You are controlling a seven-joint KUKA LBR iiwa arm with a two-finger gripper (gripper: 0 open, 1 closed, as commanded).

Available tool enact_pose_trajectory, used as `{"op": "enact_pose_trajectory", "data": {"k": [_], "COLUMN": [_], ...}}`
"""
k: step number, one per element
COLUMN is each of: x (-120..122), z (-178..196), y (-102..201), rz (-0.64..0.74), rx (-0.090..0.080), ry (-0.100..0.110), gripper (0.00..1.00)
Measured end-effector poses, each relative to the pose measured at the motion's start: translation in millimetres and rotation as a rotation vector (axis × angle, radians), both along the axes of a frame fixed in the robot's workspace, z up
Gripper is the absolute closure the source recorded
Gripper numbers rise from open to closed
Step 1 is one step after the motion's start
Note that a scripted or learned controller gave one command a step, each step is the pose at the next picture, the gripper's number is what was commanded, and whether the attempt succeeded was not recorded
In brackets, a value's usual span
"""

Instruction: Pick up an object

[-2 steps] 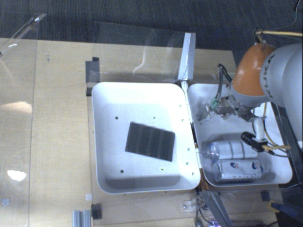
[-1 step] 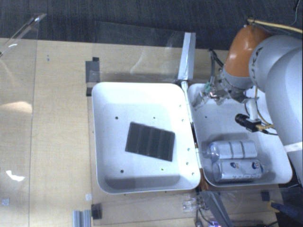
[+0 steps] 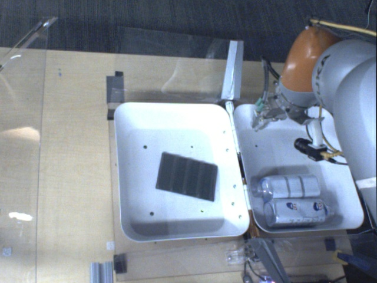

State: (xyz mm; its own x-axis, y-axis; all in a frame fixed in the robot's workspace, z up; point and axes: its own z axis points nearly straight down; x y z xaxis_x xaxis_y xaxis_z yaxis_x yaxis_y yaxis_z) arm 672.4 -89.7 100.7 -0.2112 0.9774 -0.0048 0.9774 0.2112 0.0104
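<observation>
Nearest the camera, two clear plastic bottles (image 3: pixel 291 200) are lying on their sides in the right bin (image 3: pixel 353 217), pressed together against its near wall, one just behind the other; I am judging that they are resting there because the bin's wall is stopping any roll. Either could serve as the object to pick. In the left bin (image 3: pixel 126 158), a flat dark ribbed panel (image 3: pixel 187 176) is lying near the middle, clear of all walls; lying flush, it is offering little edge to grasp, in my judgement. Farther back, I am holding my gripper (image 3: pixel 263 115) above the far left corner of the right bin, well apart from the bottles and carrying nothing. Whether it is spread or closed I cannot tell; the tip is too small and blurred.
</observation>
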Motion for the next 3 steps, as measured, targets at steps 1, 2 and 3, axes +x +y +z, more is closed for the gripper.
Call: {"op": "enact_pose_trajectory", "data": {"k": [1,2,3], "x": [-2.4,-13.6,-54.3], "z": [21.8,32.9,78.0], "y": [-16.7,-27.3,-81.5], "rz": [-0.384,-0.442,-0.205], "rx": [0.005,0.006,0.003], "ry": [0.005,0.007,0.005], "gripper": [1.0,1.0,1.0]}}
